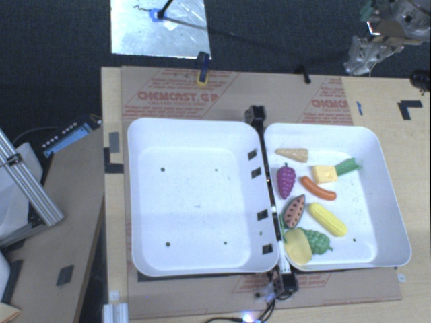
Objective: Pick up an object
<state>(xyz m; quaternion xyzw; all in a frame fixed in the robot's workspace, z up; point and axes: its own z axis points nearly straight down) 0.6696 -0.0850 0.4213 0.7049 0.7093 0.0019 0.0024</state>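
Note:
The right bin holds several toy foods. A beige cone lies at the back, with purple grapes below it. A yellow block touches a green piece, and an orange sausage lies just in front of them. Nearer the front are a watermelon slice, a yellow corn cob, a green leafy piece and a yellow fruit. My gripper hangs high at the top right, beyond the bin's far edge and well away from every toy.
The left bin adjoins the right one along a black-clipped seam. A shiny sheet lies on the dark floor behind the bench. A metal rail slants at the left edge.

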